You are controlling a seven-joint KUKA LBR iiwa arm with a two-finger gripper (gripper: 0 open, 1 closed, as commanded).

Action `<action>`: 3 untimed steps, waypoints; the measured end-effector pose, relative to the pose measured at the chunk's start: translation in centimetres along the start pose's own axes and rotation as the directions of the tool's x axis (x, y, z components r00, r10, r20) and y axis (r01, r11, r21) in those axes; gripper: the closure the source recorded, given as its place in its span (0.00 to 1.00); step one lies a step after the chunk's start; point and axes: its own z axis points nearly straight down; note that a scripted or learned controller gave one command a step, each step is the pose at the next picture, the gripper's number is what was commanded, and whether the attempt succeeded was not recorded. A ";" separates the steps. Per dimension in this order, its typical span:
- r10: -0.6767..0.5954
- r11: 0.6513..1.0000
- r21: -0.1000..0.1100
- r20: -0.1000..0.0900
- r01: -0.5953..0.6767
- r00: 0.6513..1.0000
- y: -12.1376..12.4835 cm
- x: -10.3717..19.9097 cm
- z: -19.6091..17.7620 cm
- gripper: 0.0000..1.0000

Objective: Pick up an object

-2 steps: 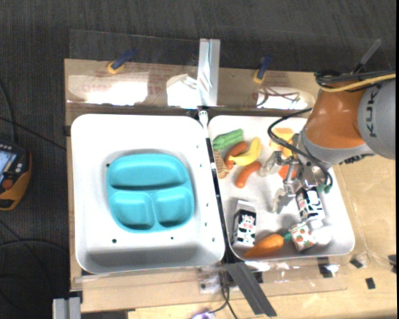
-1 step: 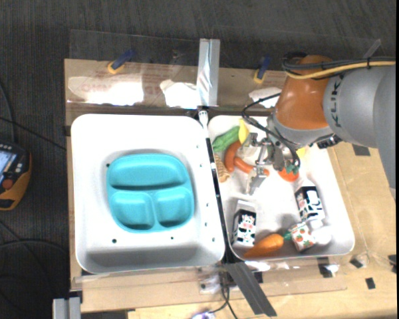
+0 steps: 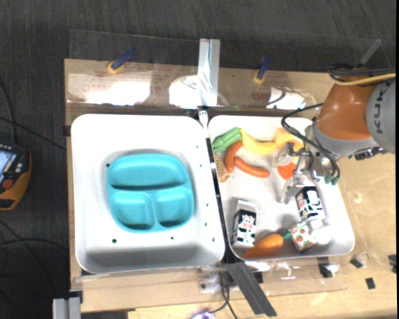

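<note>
My gripper (image 3: 295, 183) hangs low in the right bin (image 3: 343, 205), near its right-hand middle. Just below it and to the right lies a cow-patterned carton (image 3: 310, 204); I cannot tell whether they touch. A small orange-red piece (image 3: 285, 170) sits right beside the gripper on its left. Further left lie a red sausage (image 3: 245, 163), a yellow banana (image 3: 261, 143) and a green vegetable (image 3: 226, 139). Along the front are a second cow-patterned carton (image 3: 245, 225), a carrot (image 3: 266, 244) and a small strawberry-printed box (image 3: 302, 236).
The left bin (image 3: 86, 198) holds a teal divided tray (image 3: 149, 190). The arm's orange band (image 3: 342, 108) reaches over the right bin's far right corner. A handheld device (image 3: 3, 171) lies on the floor at the far left.
</note>
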 end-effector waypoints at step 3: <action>0.455 0.891 0.019 -0.044 -0.455 0.889 4.9 -4.6 -0.7 0.00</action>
